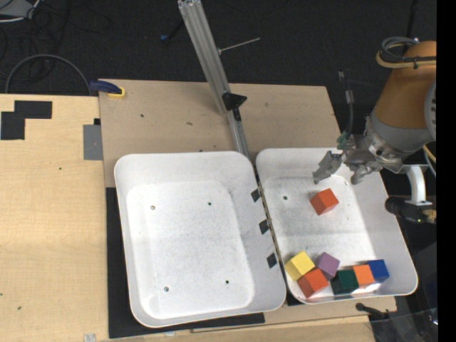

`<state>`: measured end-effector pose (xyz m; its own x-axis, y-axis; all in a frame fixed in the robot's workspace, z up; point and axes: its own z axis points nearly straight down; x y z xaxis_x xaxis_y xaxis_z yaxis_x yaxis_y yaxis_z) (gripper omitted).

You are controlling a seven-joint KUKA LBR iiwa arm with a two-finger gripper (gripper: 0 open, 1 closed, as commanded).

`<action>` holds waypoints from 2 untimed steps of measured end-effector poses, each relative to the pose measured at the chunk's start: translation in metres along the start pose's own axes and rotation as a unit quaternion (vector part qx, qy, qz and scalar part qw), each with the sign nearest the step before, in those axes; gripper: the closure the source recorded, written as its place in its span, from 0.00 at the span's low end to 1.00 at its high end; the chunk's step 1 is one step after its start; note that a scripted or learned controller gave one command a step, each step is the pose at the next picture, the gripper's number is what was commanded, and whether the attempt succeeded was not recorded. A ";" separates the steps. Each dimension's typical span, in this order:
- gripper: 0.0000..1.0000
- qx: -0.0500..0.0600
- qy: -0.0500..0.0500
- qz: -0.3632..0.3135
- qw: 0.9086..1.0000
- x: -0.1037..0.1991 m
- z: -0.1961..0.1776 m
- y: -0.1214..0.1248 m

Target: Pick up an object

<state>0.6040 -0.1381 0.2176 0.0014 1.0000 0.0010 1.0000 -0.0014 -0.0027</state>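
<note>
Here, end effector (340,167) seemingly spread, gripping nothing, just above red cube (324,201), right bin (370,228).

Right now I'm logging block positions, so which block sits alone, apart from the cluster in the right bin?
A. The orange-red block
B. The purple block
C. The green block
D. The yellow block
A: the orange-red block lies by itself mid-bin in the right bin, just below the tool, while the other blocks crowd the bin's near edge.
</note>
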 end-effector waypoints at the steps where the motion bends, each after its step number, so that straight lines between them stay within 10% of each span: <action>1: 0.00 0.000 0.000 0.000 1.000 0.000 0.000 0.000; 2: 0.00 0.000 0.000 0.001 1.000 0.000 0.000 0.000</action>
<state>0.6040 -0.1383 0.2176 0.0025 1.0000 0.0011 1.0000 -0.0025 -0.0025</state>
